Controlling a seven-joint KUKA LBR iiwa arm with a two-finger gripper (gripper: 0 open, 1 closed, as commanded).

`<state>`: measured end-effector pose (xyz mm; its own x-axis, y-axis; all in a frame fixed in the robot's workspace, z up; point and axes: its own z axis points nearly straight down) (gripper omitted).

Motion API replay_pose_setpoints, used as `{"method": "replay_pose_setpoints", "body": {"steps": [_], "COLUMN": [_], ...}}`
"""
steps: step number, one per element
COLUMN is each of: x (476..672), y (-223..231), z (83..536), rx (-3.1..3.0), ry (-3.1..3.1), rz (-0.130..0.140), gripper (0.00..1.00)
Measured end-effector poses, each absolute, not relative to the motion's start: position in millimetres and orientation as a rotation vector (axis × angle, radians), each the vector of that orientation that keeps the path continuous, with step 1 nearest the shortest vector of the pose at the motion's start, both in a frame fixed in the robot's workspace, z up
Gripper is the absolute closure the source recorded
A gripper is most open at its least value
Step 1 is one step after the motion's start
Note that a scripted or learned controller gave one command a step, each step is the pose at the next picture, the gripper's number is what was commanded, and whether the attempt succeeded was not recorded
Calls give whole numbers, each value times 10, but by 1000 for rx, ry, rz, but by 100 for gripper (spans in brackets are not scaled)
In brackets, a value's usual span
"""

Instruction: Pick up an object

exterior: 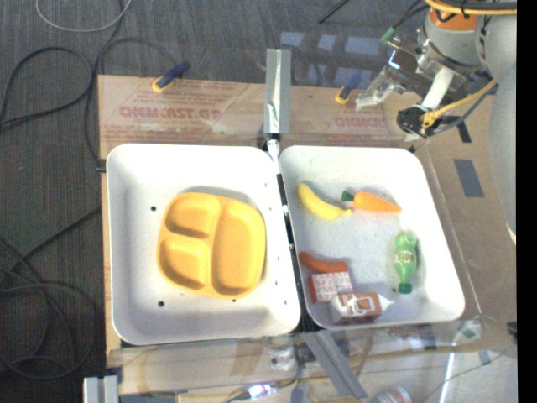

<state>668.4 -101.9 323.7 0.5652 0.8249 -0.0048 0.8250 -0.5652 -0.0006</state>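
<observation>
The right bin (436, 225) holds a yellow banana (321, 201), an orange carrot (375, 201) with a green top, a green bottle (405, 259), a red sausage (324, 264), a red-brown packet (330, 286) and a small carton (357, 306). My gripper (372, 97) hangs above the bench behind the right bin's far edge, well apart from all of these. Nothing is seen held in it.
A yellow divided tray (214, 243) lies in the left bin (126, 225). A metal divider (273, 99) stands upright between the bins at the back. Yellow-and-blue clamps (170, 75) grip the cardboard board behind the bins. Cables trail over the floor at the left.
</observation>
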Motion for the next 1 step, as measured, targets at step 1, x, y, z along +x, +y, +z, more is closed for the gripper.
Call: {"method": "replay_pose_setpoints", "body": {"steps": [1], "x": [6674], "y": [-767], "z": [1825], "rx": [2818], "ry": [1389], "rz": [-9], "gripper": [0]}}
